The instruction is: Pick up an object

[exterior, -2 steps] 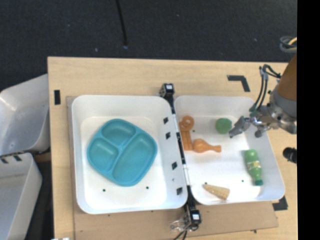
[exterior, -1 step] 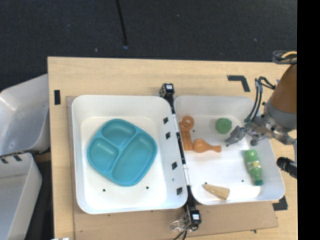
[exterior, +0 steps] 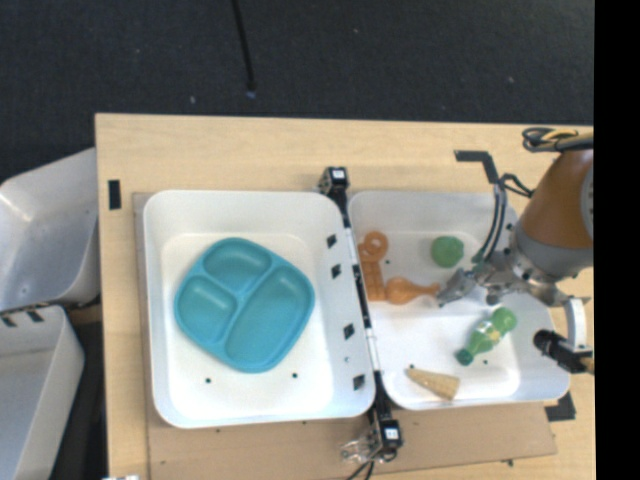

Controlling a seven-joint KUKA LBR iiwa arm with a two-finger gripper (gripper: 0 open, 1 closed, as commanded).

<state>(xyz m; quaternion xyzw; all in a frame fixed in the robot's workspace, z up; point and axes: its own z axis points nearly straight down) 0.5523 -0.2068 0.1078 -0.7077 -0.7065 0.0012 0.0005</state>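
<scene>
Gripper (exterior: 455, 288) low in right bin (exterior: 400, 208), just beside orange toy (exterior: 405, 290); open or shut, cannot tell. Ball (exterior: 447, 250) and bottle (exterior: 487, 335) near. Should centre over toy, descend straight, close only once astride it.

So there's a light wood counter (exterior: 120, 268) with two shallow white bins sitting on it side by side, left bin (exterior: 160, 388) and right bin (exterior: 400, 208), touching along the middle.
</scene>
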